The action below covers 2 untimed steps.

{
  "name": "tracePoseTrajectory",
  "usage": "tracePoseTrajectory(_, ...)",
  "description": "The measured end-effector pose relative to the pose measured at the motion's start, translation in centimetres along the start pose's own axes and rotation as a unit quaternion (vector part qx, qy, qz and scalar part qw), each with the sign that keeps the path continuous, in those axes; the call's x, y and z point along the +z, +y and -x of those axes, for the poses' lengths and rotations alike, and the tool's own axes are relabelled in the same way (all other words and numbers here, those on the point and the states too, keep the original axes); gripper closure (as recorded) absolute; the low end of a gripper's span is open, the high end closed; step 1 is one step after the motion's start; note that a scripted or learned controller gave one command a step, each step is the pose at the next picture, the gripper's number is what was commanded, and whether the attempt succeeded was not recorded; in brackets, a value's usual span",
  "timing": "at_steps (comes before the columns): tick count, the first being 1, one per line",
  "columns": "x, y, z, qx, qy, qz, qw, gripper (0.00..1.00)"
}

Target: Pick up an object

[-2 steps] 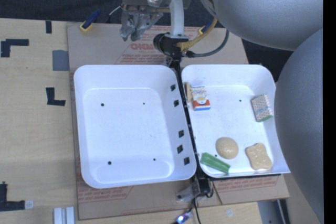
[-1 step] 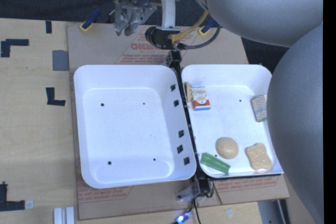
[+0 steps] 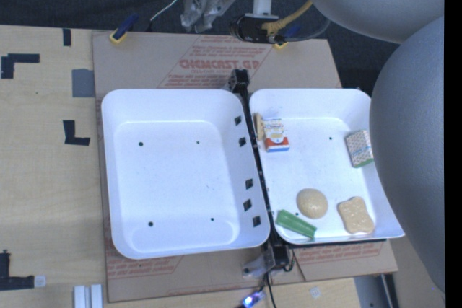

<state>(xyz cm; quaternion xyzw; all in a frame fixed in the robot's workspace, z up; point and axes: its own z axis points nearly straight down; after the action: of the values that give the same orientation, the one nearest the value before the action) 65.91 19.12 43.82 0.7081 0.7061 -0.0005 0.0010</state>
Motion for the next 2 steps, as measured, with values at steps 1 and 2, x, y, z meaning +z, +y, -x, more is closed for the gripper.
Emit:
tracePoseTrajectory(1,1.4,-1.4,-4.5,-0.004,0.001,-0.002,1.0000,1.00)
tracePoseTrajectory(2,2.9,1.0,-2.4,-0.001,0.000,-0.001,1.0000,1.00)
